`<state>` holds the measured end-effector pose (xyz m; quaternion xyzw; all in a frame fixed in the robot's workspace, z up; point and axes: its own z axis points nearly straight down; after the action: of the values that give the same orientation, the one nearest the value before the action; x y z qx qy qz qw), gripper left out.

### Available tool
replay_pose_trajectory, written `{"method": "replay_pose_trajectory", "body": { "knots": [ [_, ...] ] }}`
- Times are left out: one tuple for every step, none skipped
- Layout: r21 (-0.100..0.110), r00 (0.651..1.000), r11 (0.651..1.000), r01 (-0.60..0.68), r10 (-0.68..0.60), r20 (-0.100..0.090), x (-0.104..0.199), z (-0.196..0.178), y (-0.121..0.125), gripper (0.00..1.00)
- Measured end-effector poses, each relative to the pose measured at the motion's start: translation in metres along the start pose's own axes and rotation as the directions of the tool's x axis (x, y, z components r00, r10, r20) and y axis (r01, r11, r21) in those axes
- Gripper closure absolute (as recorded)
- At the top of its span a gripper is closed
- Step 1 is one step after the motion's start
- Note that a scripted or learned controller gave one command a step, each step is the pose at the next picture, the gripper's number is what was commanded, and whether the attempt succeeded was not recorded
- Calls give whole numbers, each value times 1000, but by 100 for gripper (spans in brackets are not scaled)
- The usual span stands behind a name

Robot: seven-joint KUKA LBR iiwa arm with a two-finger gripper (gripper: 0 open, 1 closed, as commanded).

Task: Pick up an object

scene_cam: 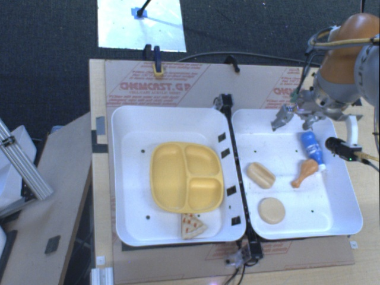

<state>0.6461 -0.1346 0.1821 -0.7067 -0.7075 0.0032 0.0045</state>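
While the pincer (pixel 295 116) hovers spread and empty over the right white plastic bin (pixel 341 218), the blue-and-white plastic bottle (pixel 312 149) lies just below it; probably light, stiff, slippery; grip across its middle.

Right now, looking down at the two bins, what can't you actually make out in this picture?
- Claw: in the camera view its fingers are small and blurred against the right bin's rim, so its state is unclear.
- Arm: cut off by the right edge.
- Blue bottle: label too small to read.
- Pizza slice: its top edge is tucked under the yellow divided plate.
- Drumstick: material unclear.
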Motion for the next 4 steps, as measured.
{"method": "replay_pose_trajectory", "body": {
  "knots": [
    [-12, 1000, 1000, 2, -2, 2, 0, -8, 3, 0],
    [-9, 1000, 1000, 0, 0, 2, -1, 53, -2, 0],
    [-10, 1000, 1000, 1, -1, 2, 0, 100, -1, 0],
    [-16, 1000, 1000, 1, -1, 3, -1, 86, 0, 100]
  ]
}}
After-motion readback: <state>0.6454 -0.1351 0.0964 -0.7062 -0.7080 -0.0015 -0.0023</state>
